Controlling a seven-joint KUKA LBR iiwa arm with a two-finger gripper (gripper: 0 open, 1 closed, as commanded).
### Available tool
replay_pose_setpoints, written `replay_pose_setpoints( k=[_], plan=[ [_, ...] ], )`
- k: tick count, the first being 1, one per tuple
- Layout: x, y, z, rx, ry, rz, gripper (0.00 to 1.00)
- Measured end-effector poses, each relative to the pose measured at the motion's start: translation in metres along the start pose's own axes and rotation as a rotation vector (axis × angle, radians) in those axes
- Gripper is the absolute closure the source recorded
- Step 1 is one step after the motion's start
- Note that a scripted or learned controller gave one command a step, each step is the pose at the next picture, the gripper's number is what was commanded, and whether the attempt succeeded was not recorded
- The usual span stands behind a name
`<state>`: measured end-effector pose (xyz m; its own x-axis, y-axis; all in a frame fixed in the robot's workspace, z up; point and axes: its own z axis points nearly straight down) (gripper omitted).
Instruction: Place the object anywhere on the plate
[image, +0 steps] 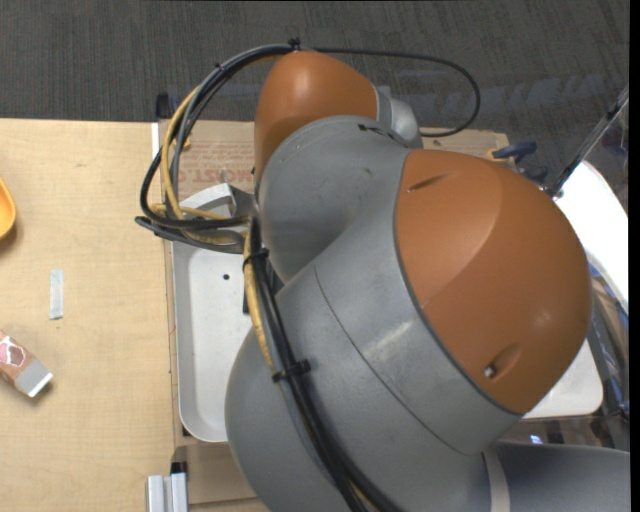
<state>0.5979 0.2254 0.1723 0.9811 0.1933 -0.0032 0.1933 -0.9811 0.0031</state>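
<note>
With the bulky grey-and-orange robot arm (400, 330) looming over the shallow white plastic bin (205, 340), we cannot tell the gripper's state or where object and plate lie, so we should descend slowly and release only once squarely above the plate.

Grey arm (340, 330) with orange caps, black cables (200, 215), white bin (205, 330), pale wood bench (80, 200).

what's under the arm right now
The arm covers most of a white bin, whose left strip shows bare. A second bin's corner shows at right. Whatever else lies in them is hidden by the arm.
</note>
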Motion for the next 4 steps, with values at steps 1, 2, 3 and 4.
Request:
replay_pose_setpoints(
  k=[1,2,3,4],
  plan=[
    [0.046,0.051,-0.056,0.001,0.001,-0.001,0.0],
    [0.044,0.036,-0.149,0.001,0.001,-0.072,0.0],
    [0.042,0.014,-0.189,0.0,-0.003,-0.573,0.0],
    [0.042,0.016,-0.196,-0.002,-0.01,-0.575,1.0]
  ],
)
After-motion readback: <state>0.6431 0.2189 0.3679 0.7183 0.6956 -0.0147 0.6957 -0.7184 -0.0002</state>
